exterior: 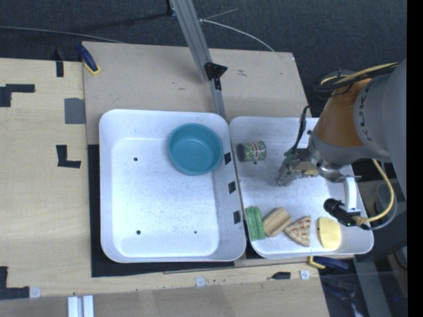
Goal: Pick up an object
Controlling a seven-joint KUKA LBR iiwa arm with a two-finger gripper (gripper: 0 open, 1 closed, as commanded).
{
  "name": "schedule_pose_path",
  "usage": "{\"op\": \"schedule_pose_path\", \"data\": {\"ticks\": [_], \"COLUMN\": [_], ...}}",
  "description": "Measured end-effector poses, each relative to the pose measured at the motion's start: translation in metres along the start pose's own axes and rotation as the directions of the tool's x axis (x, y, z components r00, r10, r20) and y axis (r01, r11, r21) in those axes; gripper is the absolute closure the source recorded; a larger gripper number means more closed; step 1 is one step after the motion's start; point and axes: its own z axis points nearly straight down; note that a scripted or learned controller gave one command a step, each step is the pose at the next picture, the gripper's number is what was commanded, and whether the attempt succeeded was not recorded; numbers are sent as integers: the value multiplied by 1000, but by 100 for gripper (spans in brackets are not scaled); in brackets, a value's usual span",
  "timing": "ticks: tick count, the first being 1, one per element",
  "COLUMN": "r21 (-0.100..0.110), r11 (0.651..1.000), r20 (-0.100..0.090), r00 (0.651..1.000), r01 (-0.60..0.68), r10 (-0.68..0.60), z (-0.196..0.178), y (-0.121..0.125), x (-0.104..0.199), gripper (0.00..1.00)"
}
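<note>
Across the tabletop [165, 65] sit two white bins: the left bin [125, 197] holds a blue bowl [195, 148]; above the right bin [264, 127] the gripper [289, 175] hangs over bare floor, grasping nothing, near the small can [252, 151], probably its target; food pieces [294, 228] line the near wall.

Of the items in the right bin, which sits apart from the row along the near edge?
The small green can, lying alone near the bin's far left corner.
</note>
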Motion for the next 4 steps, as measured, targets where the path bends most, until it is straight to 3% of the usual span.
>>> {"op": "schedule_pose_path", "data": {"ticks": [3, 4], "r21": [0, 4], "r11": [1000, 1000], "r20": [-3, -6], "r00": [1000, 1000], "r01": [1, 5], "r10": [-1, -5], "z": [-140, -142], "y": [-3, -4], "x": [-6, 42], "gripper": [100, 100]}}
